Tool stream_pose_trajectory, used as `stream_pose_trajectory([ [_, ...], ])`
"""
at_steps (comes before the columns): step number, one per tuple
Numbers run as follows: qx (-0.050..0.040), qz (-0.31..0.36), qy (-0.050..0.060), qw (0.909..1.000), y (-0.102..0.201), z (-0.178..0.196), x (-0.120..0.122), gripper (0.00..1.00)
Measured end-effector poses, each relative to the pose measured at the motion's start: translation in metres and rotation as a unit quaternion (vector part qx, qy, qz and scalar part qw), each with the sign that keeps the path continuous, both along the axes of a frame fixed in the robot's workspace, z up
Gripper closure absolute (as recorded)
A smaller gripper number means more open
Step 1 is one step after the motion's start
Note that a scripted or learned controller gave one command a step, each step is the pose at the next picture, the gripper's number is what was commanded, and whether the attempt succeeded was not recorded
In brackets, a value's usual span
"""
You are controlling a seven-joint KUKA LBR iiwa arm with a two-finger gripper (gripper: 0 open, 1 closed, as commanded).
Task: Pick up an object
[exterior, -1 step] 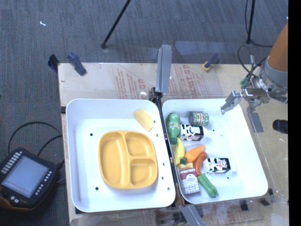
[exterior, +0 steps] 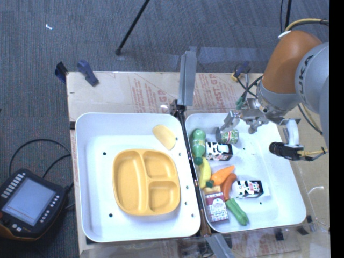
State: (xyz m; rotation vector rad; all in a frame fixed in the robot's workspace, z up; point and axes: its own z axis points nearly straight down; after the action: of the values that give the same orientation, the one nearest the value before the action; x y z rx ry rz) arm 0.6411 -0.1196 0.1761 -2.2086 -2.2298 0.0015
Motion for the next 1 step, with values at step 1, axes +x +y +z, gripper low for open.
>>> stream_pose_trajectory([
  [1,0.0,-0.025,-0.001,0.9997,-0.0028,-0.0732,0.0027,0.0],
])
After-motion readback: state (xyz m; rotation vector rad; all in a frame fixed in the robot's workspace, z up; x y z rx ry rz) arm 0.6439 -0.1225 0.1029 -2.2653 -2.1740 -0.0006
